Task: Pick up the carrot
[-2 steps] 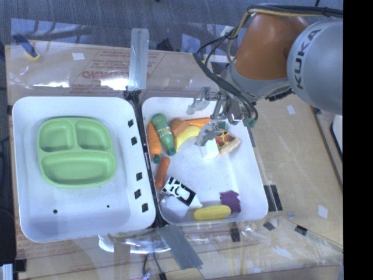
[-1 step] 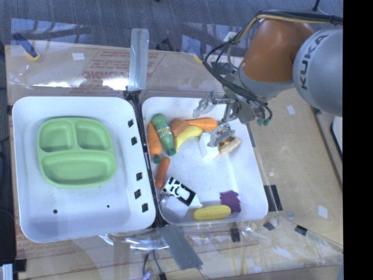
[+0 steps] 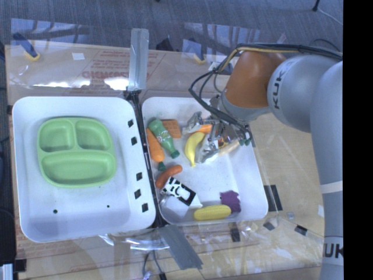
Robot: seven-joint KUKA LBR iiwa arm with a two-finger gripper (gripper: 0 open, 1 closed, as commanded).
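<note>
Bright, even overhead lighting; image soft throughout.
Strong glare is seen on the clear plastic sheet [image 3: 87, 69] behind the left bin [image 3: 23, 156]. Soft shadows are cast under the arm [image 3: 303, 92] into the right bin [image 3: 256, 185]. Fine detail is blurred.

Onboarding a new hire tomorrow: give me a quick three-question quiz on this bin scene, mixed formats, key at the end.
1. True or false: the green divided plate lies in the left bin.
2. Which item lies right beside the carrot? A) green bottle B) purple grapes C) yellow corn
3. Fill in: the end effector hovers over the ___ bin, next to the banana.

Key: 1 true; 2 A; 3 right
</note>
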